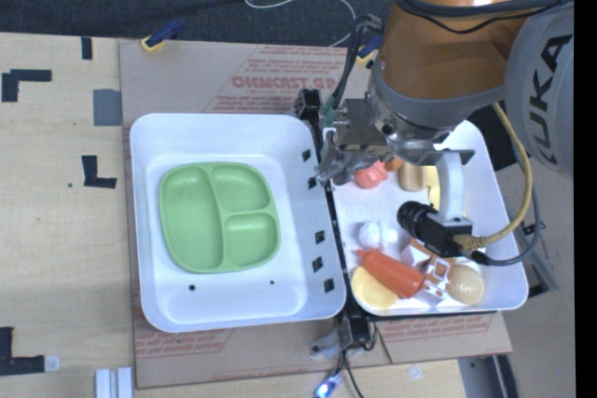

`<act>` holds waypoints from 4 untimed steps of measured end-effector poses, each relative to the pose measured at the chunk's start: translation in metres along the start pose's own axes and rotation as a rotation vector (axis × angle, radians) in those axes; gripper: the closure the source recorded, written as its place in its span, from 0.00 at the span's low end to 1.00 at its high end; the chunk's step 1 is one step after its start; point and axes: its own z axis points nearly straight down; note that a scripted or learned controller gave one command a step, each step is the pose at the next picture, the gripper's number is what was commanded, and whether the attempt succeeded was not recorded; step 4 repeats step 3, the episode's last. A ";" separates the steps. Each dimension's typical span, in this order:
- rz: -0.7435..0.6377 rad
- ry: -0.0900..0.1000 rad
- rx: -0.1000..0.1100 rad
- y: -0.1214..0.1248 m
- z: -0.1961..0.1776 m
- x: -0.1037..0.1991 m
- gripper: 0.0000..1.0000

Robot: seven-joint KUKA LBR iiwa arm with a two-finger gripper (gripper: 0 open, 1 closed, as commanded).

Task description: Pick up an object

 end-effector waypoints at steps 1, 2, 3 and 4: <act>0.007 -0.001 0.005 -0.001 0.061 -0.031 1.00; 0.004 0.000 0.002 0.000 0.086 -0.036 1.00; -0.002 0.004 -0.013 0.001 -0.029 -0.017 1.00; -0.002 0.004 -0.013 0.001 -0.029 -0.017 1.00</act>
